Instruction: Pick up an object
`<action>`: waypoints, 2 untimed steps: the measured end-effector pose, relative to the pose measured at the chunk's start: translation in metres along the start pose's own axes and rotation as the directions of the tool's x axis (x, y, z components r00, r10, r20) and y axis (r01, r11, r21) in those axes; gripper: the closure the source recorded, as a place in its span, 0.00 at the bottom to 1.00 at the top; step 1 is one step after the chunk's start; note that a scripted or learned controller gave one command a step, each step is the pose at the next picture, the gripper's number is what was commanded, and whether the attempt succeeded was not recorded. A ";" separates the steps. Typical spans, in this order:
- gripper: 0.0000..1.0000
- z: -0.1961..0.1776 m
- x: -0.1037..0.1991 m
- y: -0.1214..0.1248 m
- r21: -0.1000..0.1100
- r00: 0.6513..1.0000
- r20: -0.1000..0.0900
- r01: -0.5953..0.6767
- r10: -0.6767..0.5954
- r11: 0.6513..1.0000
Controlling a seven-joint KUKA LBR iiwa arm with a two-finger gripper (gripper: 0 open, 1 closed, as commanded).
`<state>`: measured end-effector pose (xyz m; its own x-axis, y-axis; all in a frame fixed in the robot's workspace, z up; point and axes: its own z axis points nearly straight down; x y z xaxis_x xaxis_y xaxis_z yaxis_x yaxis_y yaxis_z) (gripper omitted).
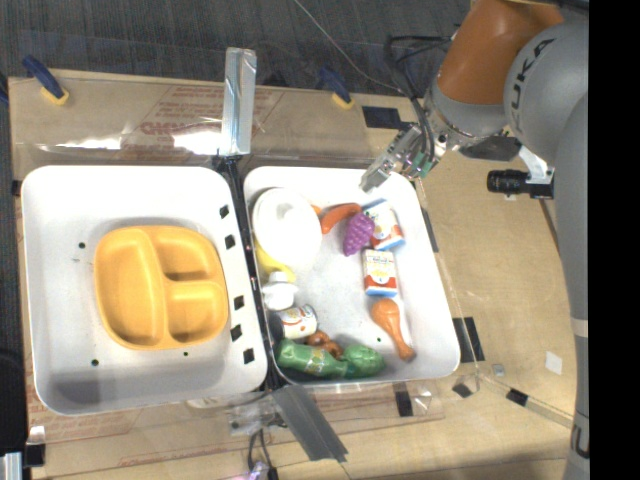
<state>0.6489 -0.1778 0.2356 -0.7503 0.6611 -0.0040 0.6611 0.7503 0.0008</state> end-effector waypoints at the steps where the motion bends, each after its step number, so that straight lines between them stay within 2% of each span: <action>1: 1.00 -0.010 0.000 0.001 0.000 1.000 0.001 0.007 -0.007 1.000; 2: 1.00 -0.021 0.000 0.003 0.000 1.000 0.004 0.014 -0.014 1.000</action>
<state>0.6509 -0.1759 0.2567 -0.7596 0.6503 -0.0076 0.6503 0.7597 0.0003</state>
